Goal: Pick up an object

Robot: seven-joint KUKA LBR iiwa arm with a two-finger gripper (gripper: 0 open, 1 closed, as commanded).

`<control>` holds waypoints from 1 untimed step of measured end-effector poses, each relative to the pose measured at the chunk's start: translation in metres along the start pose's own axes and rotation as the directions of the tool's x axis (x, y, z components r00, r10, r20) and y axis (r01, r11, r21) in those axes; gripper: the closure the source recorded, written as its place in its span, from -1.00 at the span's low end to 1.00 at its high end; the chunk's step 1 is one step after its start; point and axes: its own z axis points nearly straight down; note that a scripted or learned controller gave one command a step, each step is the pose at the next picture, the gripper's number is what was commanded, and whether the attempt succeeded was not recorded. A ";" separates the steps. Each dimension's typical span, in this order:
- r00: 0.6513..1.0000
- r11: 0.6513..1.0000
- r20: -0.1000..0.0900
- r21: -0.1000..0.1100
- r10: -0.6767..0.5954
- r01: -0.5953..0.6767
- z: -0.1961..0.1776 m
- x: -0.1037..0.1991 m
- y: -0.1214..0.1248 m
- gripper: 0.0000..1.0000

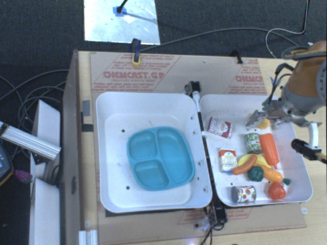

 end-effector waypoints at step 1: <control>1.000 1.000 0.002 -0.005 0.000 0.000 0.004 -0.013 -0.042 -1.00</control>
